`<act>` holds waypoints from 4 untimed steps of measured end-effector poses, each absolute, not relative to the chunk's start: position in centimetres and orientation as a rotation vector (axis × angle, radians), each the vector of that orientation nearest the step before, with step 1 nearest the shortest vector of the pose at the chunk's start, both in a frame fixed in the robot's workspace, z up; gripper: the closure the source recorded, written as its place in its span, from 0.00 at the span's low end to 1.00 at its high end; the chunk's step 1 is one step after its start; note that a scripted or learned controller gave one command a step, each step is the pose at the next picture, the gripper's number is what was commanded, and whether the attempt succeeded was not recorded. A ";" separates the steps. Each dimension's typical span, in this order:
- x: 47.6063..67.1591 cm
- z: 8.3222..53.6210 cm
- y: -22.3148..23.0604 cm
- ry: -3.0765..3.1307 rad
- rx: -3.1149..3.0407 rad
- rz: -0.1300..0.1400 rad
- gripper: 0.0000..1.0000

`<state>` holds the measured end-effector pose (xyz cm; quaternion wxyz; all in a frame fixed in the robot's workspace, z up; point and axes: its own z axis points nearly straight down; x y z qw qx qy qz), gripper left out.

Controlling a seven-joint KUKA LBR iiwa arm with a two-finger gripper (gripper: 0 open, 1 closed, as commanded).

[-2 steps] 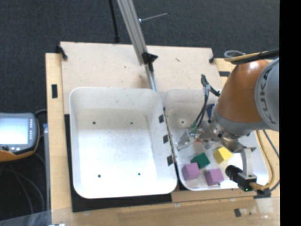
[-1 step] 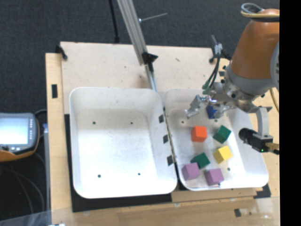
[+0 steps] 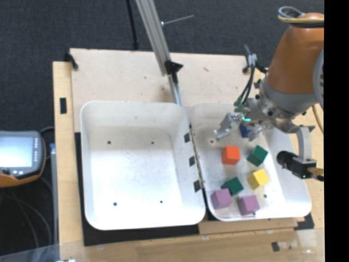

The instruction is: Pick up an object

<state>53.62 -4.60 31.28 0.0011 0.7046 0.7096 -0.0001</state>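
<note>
Dark carpet under plywood bench (image 3: 125, 75). Right bin (image 3: 294, 201), smooth white plastic, holds matte cubes: orange (image 3: 231, 155), yellow (image 3: 258, 178), two green, two purple. Gripper (image 3: 235, 125) above orange cube; finger state unclear.

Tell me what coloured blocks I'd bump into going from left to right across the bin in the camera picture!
Left purple block → orange block → dark green block → right purple block → yellow block, all in the right white bin. The lighter green block sits above the yellow one, so I left it out.
</note>
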 end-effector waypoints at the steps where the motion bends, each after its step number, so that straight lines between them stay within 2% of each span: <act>1: 53.6 31.3 -4.6 2.231 2.211 -0.001 0.00; 4: 53.6 31.3 -4.5 2.238 2.208 -0.004 0.00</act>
